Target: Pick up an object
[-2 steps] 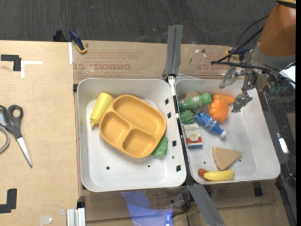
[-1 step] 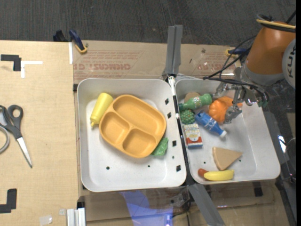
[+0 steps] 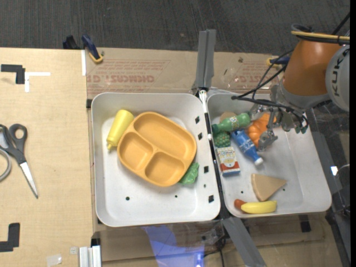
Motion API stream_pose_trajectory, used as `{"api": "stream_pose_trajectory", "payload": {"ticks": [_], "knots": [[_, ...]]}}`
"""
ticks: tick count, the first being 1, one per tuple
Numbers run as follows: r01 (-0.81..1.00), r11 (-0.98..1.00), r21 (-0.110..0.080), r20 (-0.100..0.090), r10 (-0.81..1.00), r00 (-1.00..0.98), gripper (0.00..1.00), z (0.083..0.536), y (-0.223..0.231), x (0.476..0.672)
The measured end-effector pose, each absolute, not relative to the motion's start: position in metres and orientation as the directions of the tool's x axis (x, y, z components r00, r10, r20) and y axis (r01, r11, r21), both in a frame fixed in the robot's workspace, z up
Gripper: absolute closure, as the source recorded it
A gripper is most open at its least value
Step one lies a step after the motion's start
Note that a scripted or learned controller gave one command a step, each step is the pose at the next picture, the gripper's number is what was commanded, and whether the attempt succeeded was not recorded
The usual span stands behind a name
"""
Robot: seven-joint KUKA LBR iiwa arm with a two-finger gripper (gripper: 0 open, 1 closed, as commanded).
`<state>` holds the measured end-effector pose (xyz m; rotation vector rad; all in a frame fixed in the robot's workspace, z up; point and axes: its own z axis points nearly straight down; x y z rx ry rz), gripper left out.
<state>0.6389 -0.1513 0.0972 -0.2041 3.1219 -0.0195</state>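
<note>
The arm [image 3: 311, 65] enters from the 3 o'clock side, its orange band above the upper right corner of the right bin [image 3: 311, 171]. The gripper [image 3: 268, 133] hangs low over the upper middle of that bin, directly above an orange object [image 3: 256, 131]. The metal fingers sit close against that object, but how far apart they stand, and whether anything lies between them, cannot be told from this slanted view.

At 9 o'clock from the gripper lies a green bottle [image 3: 232, 122], tilted, with a beige round item [image 3: 227, 117] just behind it. A blue bottle [image 3: 246, 146] lies just below the orange object, at about 7 o'clock from the gripper. Beside it at 8 o'clock lie a small green block [image 3: 222, 139] and a red and white carton [image 3: 228, 161]. Toward 6 o'clock rests a tan wedge [image 3: 267, 186], and near the bin's lower edge a yellow banana [image 3: 258, 207] touches a small red piece [image 3: 238, 203].

The left bin [image 3: 111, 204] holds an orange divided tray [image 3: 157, 148], a yellow bottle [image 3: 119, 128] at its 9 o'clock edge, and a green item [image 3: 191, 173] tucked at its 4 o'clock corner. Scissors [image 3: 19, 154] lie on the bench far to the left.
</note>
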Motion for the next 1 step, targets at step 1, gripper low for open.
{"api": "stream_pose_trajectory", "payload": {"ticks": [1], "knots": [[-0.075, 0.997, -0.034, -0.019, -0.076, -0.997, 0.0, 0.1014, -0.1418, 0.6164]]}}
